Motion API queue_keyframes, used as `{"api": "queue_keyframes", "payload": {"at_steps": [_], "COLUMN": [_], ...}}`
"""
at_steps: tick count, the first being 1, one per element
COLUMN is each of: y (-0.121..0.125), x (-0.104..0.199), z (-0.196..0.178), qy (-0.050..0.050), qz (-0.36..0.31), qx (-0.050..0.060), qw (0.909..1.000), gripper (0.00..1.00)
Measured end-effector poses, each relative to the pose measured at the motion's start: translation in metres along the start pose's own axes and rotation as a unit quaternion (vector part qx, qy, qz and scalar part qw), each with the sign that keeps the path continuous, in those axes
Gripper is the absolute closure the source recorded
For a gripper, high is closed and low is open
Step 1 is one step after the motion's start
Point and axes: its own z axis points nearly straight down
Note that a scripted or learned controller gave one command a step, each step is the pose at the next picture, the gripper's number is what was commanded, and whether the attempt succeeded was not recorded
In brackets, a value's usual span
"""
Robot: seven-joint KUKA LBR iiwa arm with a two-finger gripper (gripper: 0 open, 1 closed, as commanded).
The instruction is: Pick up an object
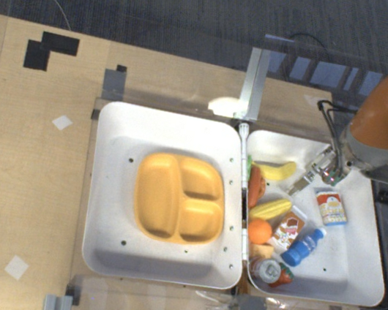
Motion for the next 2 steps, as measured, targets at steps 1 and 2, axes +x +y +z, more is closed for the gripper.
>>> {"api": "queue_keyframes", "payload": {"at_steps": [1,2], "y": [0.001,-0.026], "x": [0.000,-0.037], "z": [0.000,-0.054], "qy": [-0.004,-0.007], "qz": [0.164,-0.005], "qx": [-0.003,-0.002], "qw": [0.9864,1.0000], "gripper": [0.00,0.00]}}
